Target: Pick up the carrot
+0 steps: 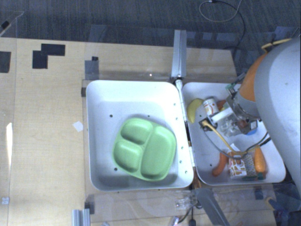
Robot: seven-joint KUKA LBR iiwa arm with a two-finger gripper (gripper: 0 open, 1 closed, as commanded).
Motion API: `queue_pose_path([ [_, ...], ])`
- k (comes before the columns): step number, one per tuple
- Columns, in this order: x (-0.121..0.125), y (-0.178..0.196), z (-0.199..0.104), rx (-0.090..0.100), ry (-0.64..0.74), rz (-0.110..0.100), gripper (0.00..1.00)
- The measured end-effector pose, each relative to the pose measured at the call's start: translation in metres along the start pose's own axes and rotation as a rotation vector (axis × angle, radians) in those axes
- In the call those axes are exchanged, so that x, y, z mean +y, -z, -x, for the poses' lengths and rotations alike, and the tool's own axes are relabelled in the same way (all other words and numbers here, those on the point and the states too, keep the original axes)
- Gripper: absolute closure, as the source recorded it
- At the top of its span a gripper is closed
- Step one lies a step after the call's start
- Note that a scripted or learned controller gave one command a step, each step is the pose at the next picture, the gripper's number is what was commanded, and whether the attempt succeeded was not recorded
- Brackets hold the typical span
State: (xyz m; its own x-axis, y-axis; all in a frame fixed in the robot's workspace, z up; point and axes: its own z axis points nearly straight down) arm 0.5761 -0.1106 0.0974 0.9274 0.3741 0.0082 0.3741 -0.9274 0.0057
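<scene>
The carrot (pixel 259 160) is a short orange piece lying near the front right corner of the right bin (pixel 207 177), beside a small printed box (pixel 238 166). My gripper (pixel 222 122) hangs over the middle of the right bin, up and to the left of the carrot and apart from it. It sits close to a small can (pixel 210 106). A yellow cable (pixel 221 139) trails from the gripper toward the box.
A yellow fruit (pixel 194 109) lies against the right bin's left wall. A reddish sausage-shaped item (pixel 217 165) lies left of the box. The left bin (pixel 99 126) holds a green divided plate (pixel 145 148). The arm's grey body covers the right bin's right side.
</scene>
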Motion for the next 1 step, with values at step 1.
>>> queue_pose_path([
  [1, -0.0125, 0.0851, -0.0782, -0.008, -0.157, -0.004, 1.00],
])
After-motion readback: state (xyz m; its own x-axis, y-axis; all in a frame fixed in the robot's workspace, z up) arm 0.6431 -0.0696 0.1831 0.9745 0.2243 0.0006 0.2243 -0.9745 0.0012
